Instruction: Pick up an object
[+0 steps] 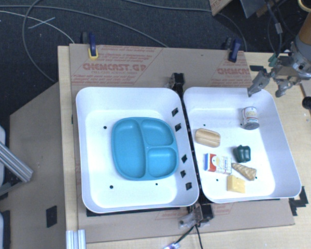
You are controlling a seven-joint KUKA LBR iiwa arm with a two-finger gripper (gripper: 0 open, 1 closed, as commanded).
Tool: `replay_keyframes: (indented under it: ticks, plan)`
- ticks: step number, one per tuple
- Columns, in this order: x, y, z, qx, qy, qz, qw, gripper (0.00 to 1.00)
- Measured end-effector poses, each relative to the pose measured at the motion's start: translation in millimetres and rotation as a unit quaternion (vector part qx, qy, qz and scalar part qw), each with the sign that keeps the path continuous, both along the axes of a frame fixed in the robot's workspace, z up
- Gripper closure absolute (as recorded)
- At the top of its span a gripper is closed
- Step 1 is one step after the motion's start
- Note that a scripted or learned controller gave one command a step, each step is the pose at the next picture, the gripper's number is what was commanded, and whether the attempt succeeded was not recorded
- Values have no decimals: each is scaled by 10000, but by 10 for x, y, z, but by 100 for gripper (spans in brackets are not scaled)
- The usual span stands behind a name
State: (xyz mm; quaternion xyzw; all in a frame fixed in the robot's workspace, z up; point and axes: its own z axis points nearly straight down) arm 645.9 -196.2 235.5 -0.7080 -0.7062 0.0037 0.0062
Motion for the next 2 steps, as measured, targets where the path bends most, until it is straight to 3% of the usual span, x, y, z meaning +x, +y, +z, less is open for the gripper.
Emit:
replay_keyframes:
  ticks: [1, 2]
  plan:
    - [27, 6, 85, -16, -69, 17, 10000, 0]
    - [116, -7, -478, -8, -40, 23, 10000, 0]
